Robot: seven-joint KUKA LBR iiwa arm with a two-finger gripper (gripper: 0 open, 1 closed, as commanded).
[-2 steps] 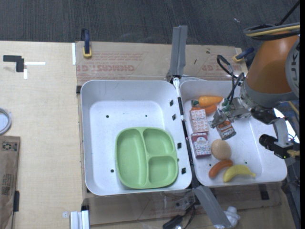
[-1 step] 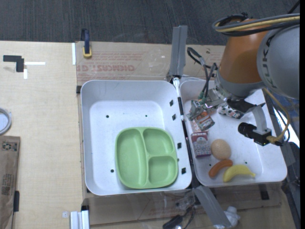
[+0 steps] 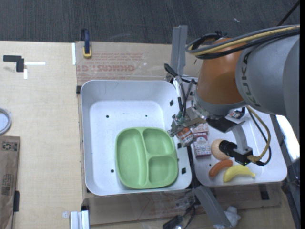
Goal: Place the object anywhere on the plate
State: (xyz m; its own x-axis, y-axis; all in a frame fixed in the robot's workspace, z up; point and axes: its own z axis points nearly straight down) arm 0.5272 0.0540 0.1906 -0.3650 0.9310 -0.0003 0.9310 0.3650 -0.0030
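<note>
The small carton (image 3: 186, 136), white with red print, looked light, stiff and crushable, best taken across its flat sides. It hung at the bins' shared wall, just beside the green divided plate (image 3: 147, 157), seemingly pinched in the gripper (image 3: 183, 128). A second carton (image 3: 202, 144) lay near.

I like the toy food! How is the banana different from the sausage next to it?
The banana is yellow; the sausage is orange-red. The banana is curved and looks bigger; the sausage is nearly straight and looks shorter. The banana lies nearer the right bin's front edge, with the sausage on its left, tilted up toward the right. Both rest in that bin, close together, not yet on the green plate.
</note>
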